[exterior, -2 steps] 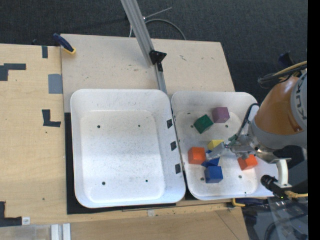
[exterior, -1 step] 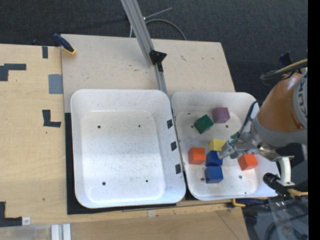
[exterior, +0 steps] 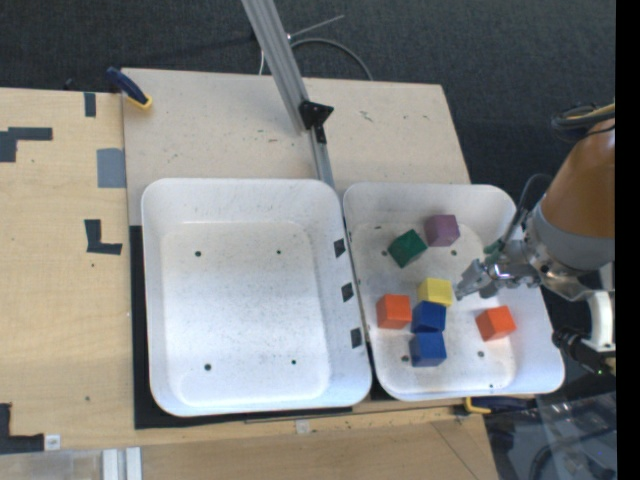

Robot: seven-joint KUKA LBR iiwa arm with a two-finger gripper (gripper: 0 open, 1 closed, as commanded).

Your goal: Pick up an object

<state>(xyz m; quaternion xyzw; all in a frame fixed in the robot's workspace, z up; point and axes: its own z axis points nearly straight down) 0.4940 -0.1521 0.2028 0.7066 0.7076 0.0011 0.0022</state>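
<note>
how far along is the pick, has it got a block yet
Done: the gripper has reached into the right bin, beside the yellow block. In hand: nothing visible; all seven blocks, including the orange block, lie on the bin floor. Left: grasping one and lifting it.

right bin [exterior: 500, 203] | six small blocks [exterior: 428, 316], loosely clustered, lying flat

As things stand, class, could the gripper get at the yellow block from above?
Probably yes: the gripper hovers just right of the yellow block, whose top is uncovered, though a blue block touches its near side.
</note>
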